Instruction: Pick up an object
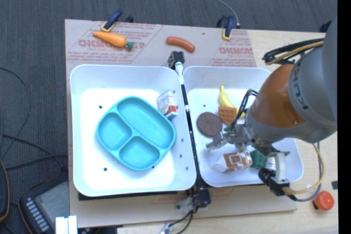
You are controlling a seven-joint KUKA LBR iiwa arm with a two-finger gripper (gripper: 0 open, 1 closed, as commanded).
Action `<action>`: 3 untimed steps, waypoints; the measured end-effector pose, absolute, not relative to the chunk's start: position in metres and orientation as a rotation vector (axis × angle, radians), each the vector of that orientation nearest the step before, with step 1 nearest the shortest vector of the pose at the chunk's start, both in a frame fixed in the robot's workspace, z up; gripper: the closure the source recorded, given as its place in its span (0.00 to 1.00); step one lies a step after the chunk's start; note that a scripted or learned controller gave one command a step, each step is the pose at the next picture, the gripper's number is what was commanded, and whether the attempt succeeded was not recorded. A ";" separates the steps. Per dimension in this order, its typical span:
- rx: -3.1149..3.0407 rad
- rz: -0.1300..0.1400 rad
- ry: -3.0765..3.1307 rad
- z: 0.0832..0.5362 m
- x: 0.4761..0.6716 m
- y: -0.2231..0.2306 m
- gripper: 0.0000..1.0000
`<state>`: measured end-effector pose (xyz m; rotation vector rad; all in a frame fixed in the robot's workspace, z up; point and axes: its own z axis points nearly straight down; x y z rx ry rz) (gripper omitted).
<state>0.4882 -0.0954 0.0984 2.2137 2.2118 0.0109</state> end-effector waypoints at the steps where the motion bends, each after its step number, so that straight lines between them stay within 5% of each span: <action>1: 2.221 0.002 2.221 0.087 0.522 -0.099 0.00; 2: 2.218 0.005 2.217 0.098 0.523 -0.100 1.00; 3: 2.218 0.005 2.217 0.098 0.523 -0.100 0.00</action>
